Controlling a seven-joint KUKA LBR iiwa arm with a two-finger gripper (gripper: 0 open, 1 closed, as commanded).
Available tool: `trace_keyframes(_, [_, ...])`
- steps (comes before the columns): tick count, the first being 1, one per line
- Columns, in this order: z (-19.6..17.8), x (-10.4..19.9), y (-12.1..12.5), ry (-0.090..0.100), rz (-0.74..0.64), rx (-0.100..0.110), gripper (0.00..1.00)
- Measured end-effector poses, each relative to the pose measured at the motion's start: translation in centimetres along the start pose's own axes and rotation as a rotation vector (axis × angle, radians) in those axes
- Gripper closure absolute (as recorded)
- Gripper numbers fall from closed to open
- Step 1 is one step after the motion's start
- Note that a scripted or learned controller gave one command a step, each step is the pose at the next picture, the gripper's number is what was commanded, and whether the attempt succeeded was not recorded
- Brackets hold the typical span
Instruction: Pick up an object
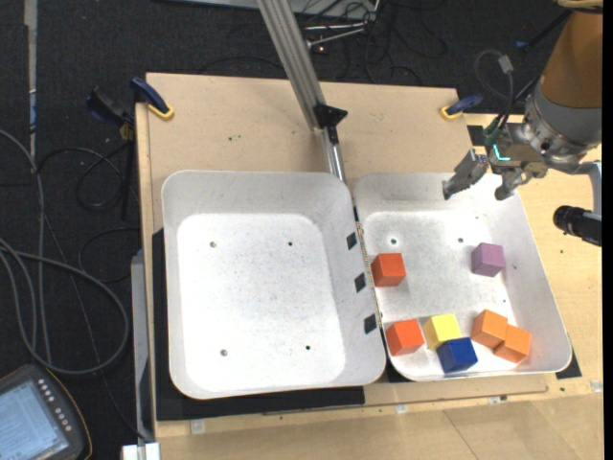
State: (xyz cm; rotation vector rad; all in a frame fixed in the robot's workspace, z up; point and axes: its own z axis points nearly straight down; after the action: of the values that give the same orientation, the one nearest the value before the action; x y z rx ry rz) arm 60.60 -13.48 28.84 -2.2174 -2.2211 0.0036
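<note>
The right white bin [421, 204] holds several small blocks. An orange cube [388, 269] lies near its left wall and a purple cube [488, 259] toward its right side. Along the front lie an orange cube [405, 335], a yellow cube [442, 329], a blue cube [458, 355] and two orange blocks [503, 335] close together. My gripper [481, 182] hangs over the bin's back right part, above and behind the purple cube. Its fingers are spread apart and open, with nothing between them.
The left white bin [192, 199] sits beside the right one, with black clips along the shared edge. A slanted metal pole [292, 51] crosses the bench's back. Clamps sit at the back corners of the wooden bench [239, 113].
</note>
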Motion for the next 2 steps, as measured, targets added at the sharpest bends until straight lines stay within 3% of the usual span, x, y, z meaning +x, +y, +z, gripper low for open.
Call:
trace_keyframes(1, [-0.2,0.0,0.1,-0.001,0.0,-0.004,0.0])
trace_keyframes(2, [4.2,-0.2,0.3,-0.001,0.002,0.001,0.0])
